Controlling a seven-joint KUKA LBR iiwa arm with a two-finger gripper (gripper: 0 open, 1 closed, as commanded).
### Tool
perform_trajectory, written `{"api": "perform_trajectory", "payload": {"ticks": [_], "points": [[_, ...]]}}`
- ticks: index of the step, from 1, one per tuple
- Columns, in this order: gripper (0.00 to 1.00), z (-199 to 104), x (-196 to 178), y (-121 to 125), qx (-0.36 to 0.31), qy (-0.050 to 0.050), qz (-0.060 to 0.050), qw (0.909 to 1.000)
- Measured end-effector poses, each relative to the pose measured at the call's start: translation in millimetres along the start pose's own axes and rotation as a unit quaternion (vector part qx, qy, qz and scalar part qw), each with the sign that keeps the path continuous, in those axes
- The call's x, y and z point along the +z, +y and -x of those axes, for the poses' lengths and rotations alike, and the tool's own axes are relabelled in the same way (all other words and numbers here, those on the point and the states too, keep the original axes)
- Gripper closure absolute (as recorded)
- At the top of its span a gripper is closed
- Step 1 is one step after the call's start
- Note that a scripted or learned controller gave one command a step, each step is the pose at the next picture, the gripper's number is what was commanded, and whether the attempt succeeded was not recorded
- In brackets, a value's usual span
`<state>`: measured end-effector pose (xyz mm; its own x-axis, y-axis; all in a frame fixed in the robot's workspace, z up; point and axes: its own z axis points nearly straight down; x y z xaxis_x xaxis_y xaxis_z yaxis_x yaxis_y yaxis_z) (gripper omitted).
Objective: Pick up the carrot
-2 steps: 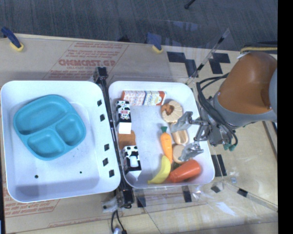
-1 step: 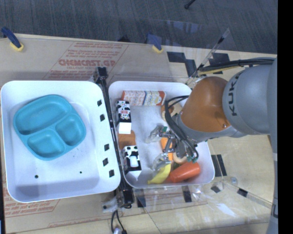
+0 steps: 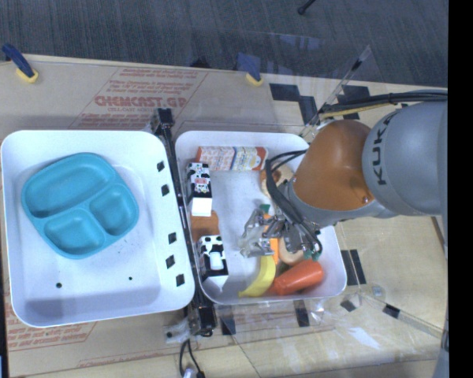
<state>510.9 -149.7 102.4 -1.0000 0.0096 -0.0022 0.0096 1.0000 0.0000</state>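
The orange carrot (image 3: 299,276) lies at the front right corner of the right bin (image 3: 236,183), beside a yellow banana (image 3: 260,278). My gripper (image 3: 262,239) hangs low over the bin, just above and left of the carrot, with its metal fingers close to the banana's upper end. A small orange piece shows right by the fingers, and I cannot tell what it is. The arm's orange band (image 3: 335,168) and grey body cover the bin's right side.
Along the right bin's left wall stand small cartons (image 3: 199,179), a brown block (image 3: 205,225) and a black-and-white carton (image 3: 213,257). A printed box (image 3: 232,158) lies at the back. The left bin (image 3: 31,290) holds a blue divided plate (image 3: 79,203).
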Motion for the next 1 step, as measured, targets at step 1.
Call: {"api": "perform_trajectory", "payload": {"ticks": [1], "points": [[1.0, 2.8, -92.3, 101.9, -0.087, -0.003, 0.001, 0.9962]]}}
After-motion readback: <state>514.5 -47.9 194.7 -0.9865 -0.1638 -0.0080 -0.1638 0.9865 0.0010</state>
